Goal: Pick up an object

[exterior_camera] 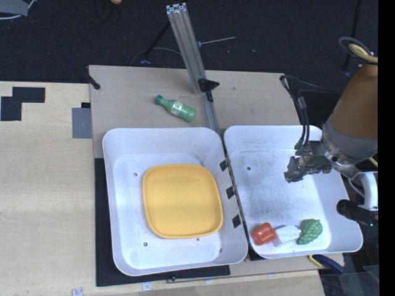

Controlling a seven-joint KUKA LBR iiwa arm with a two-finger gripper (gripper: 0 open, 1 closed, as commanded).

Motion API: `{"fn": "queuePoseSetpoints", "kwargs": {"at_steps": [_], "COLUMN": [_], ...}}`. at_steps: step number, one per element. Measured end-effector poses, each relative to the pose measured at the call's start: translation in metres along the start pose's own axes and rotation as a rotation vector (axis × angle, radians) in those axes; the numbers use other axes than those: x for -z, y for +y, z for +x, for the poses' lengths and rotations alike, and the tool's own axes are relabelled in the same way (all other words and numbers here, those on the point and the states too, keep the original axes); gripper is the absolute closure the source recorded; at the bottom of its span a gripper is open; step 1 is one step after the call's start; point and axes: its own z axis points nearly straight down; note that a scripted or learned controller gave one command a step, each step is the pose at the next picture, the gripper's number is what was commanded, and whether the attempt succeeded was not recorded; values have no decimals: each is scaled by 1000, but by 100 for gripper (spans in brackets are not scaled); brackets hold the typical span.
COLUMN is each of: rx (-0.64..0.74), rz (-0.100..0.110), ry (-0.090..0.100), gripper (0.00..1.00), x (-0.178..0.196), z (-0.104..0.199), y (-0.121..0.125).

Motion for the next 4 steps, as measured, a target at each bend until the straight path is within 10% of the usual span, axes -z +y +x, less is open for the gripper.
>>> {"fn": "queuePoseSetpoints", "kwargs": {"at_steps": [4], "rx": [0], "rz": [1], "ry": [0], "gripper": [100], "x": [-29], "z": [174], "y": [87]}}
